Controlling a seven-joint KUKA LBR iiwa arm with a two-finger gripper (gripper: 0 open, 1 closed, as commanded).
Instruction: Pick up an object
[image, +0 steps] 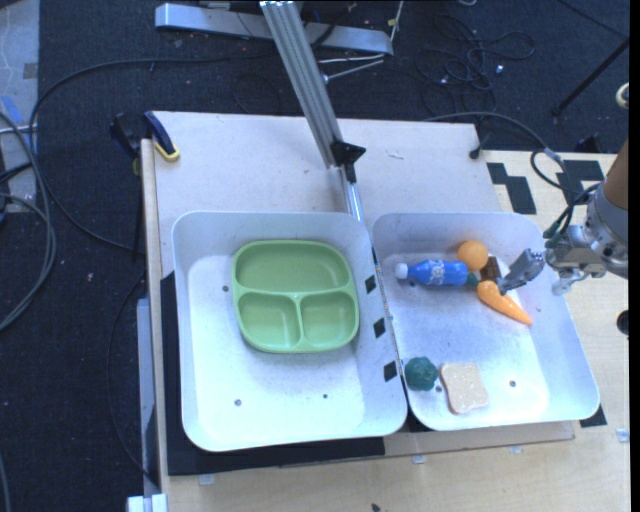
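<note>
The right bin (560, 340) holds a blue bottle (437, 272) lying on its side and an orange ball (472, 254) just behind its right end. An orange carrot (505, 302) lies to their right. A dark green lump (421, 373) and a tan bread slice (465, 387) sit near the bin's front left. My gripper (541, 276) hangs over the bin's right side, just right of the carrot's upper end. It is open, with one finger (521, 270) close to the carrot and nothing between the fingers.
The left bin (200, 380) holds a green divided plate (297, 295). A slanted metal pole (310, 85) rises behind the bins, and cables lie on the dark floor around the bench. The arm's wrist (605, 225) stands at the right edge.
</note>
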